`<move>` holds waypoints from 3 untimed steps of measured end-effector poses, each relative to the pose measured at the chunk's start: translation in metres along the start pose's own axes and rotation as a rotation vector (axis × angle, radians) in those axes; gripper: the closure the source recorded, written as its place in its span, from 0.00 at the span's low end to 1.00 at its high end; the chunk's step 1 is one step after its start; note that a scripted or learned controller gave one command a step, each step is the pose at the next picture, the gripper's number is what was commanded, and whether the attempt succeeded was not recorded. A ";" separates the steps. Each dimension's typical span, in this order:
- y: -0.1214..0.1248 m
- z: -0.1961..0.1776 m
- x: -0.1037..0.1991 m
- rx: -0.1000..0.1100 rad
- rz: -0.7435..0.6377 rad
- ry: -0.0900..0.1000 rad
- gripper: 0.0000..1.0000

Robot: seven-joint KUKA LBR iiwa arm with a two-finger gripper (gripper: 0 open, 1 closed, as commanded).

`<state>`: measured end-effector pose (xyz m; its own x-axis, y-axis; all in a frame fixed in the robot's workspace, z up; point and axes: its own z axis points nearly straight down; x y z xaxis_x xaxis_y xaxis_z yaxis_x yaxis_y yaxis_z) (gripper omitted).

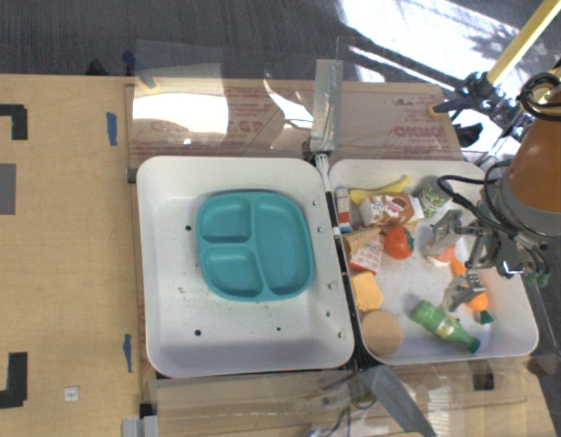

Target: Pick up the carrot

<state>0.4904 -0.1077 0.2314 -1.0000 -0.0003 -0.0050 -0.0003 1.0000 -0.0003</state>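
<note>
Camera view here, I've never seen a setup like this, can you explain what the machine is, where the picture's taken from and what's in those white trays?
One camera looks down at a slant on a bench. The grey and orange machine at right is a robot arm; its gripper is down in the right bin, over something orange, probably the carrot. Whether it holds anything is unclear. That bin also holds toy food: a green bottle, a tomato, a banana. The left bin holds a teal divided plate.
</note>
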 end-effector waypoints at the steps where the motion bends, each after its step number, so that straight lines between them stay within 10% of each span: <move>1: -0.086 0.135 -0.045 0.002 -0.030 -0.005 0.00; 2: -0.085 0.126 -0.046 0.001 -0.032 -0.007 1.00; 3: -0.061 0.022 -0.044 0.002 0.003 -0.009 1.00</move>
<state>0.5347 -0.1683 0.2094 -0.9999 0.0022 -0.0144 0.0022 1.0000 -0.0024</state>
